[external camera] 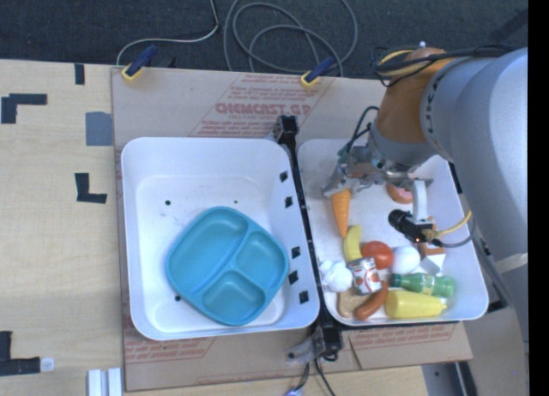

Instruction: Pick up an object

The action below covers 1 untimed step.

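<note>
Two shallow white bins sat side by side on the bench, the left bin (137, 171) holding a blue divided plate (226, 264) that lay flat toward its near side. The right bin (317, 159) held a cluster of toy food, mostly gathered along its near edge. The arm (480, 120) reached in from the right, its orange band (410, 107) above the wrist, and the gripper (350, 178) hung low over the far left part of the right bin. An orange carrot (341, 208) lay just below the gripper, its broad end close to the fingertips and its point aimed toward the near side; it seemed to be touching or nearly touching one finger, though the view was too coarse to settle that. How the fingers stood could not be told, as the wrist body covered them.

Next to the carrot's tip lay a yellow banana-like piece (352, 242), and beside that a red tomato (377, 255) and a white egg (406, 259). A small can with a red label (367, 277) stood near a white lumpy item (337, 276). Along the near wall lay a sausage (371, 303), a yellow pepper-like piece (415, 304) and a green bottle (422, 283). Nothing could be seen lifted off the bin floor.
</note>
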Tool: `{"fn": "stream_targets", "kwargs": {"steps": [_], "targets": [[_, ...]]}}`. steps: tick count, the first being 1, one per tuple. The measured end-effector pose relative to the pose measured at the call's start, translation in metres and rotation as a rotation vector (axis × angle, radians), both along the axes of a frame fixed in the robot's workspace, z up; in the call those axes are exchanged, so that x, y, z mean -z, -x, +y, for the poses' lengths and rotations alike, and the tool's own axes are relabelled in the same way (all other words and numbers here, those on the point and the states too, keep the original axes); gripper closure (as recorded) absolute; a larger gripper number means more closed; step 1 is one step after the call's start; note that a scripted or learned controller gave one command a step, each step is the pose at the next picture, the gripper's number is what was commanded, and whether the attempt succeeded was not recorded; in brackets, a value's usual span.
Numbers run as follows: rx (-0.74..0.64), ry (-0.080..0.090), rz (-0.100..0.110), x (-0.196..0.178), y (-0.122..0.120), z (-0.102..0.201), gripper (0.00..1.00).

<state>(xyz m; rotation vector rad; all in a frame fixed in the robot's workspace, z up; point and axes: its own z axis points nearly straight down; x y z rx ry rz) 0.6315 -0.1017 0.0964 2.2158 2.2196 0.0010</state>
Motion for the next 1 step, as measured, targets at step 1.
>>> {"fn": "stream_targets", "kwargs": {"steps": [1], "targets": [[-0.003,-0.004,-0.002,-0.1078,0.0166,0.0328,1.00]]}}
